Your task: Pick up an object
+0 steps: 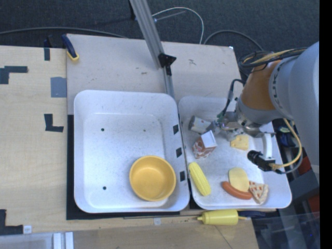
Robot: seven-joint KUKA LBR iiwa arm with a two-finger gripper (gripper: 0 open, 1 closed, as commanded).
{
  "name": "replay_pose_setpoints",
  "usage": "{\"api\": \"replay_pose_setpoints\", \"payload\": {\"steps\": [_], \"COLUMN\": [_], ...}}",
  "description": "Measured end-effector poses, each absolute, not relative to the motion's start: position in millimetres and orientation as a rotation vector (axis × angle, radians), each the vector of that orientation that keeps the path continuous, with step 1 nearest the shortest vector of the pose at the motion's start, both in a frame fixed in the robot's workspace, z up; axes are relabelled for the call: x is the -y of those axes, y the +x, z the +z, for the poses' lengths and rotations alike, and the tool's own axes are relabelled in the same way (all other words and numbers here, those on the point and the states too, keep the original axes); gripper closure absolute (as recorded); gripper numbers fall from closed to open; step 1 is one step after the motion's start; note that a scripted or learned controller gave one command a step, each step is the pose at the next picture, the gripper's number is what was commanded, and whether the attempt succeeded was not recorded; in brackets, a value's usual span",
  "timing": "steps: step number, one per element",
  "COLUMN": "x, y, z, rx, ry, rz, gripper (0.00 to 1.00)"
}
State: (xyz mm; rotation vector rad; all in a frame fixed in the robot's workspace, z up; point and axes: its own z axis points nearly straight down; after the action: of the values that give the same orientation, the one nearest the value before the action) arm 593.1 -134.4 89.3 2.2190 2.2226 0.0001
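The right bin [280,198] holds several toy foods. A grey block [198,123] lies near its back left, with a small red and white carton [205,144] just in front of it. A yellow corn cob [199,178] lies along the left wall. A pale cheese wedge [240,141] sits mid-right. At the front right are a yellow slice [238,179], a red sausage [236,190] and a pizza slice [258,192]. My gripper [226,123] is low over the bin's back half, between the grey block and the cheese wedge, and the wrist hides its tips.
The left bin [91,139] holds a yellow bowl [152,178] at its front right. A yellow mustard bottle [220,218] lies on the bench in front of the right bin. A metal pole [150,30] rises behind the bins. Cables trail at the right.
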Motion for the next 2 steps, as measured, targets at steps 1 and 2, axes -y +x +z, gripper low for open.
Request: {"api": "replay_pose_setpoints", "payload": {"steps": [1, 2], "x": [134, 135], "y": [593.0, 600.7], "z": [99, 160], "rx": [-2.225, -2.220], "ry": [2.218, 2.217], "rz": [-0.001, 0.004], "gripper": [1.00, 1.00]}}
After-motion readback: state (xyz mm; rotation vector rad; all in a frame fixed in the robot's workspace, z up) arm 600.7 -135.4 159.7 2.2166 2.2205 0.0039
